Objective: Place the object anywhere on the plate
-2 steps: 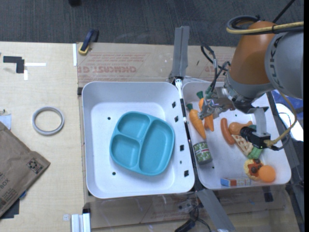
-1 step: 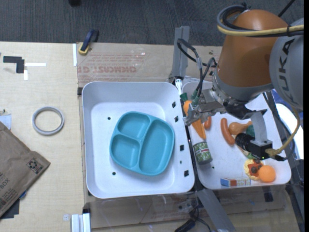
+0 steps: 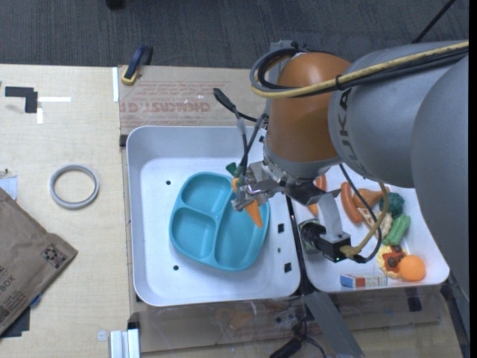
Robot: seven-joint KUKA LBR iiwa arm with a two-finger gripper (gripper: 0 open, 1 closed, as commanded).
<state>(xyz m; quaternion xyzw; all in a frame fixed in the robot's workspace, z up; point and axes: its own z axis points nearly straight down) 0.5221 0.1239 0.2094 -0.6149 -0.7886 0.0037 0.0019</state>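
Note:
A blue plate (image 3: 212, 226) with three compartments lies in the left white bin (image 3: 149, 200). My gripper (image 3: 244, 192) hangs over the plate's right rim, shut on an orange toy carrot (image 3: 256, 213). The carrot's pointed end slants down and to the right over the plate's right compartment. Its green top (image 3: 234, 171) pokes out above the fingers. The arm's large orange band (image 3: 305, 110) hides the bin's back right corner.
The right bin (image 3: 432, 233) holds several toy foods: a red sausage (image 3: 349, 202), green vegetables (image 3: 397, 226), an orange fruit (image 3: 411, 268) and a small box (image 3: 358, 280). A tape ring (image 3: 74, 186) and a brown paper bag (image 3: 26, 256) lie on the bench at the left.

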